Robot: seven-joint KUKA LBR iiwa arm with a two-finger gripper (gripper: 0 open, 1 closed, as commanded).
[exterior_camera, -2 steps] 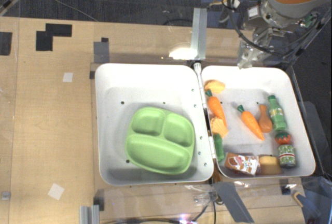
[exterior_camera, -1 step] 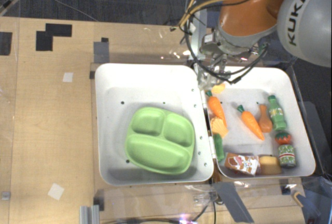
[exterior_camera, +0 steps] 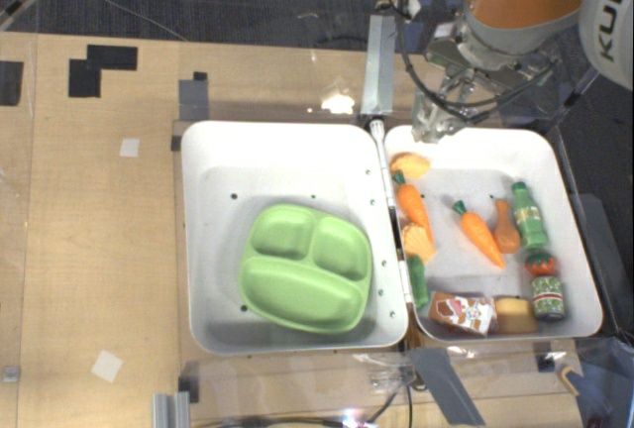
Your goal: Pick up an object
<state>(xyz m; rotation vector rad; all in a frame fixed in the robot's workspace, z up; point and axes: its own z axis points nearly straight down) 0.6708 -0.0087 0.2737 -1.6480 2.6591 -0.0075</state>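
Observation:
The right bin (exterior_camera: 558,159) holds several toy foods. Along its left wall lie a yellow-orange piece (exterior_camera: 410,163), a carrot (exterior_camera: 413,206) and a green vegetable (exterior_camera: 417,279). A second carrot (exterior_camera: 480,236) lies in the middle, beside a brown item (exterior_camera: 506,226) and a green bottle (exterior_camera: 528,216). A red-capped bottle (exterior_camera: 545,290), a carton (exterior_camera: 462,313) and a yellow block (exterior_camera: 513,314) sit along the near edge. My gripper (exterior_camera: 434,124) hangs over the bin's far left corner, just above the yellow-orange piece, with nothing visibly held.
The left bin (exterior_camera: 213,168) holds a green divided plate (exterior_camera: 305,267). A metal post (exterior_camera: 377,69) stands behind the wall between the bins, close to the gripper. Cables loop around the wrist (exterior_camera: 515,10).

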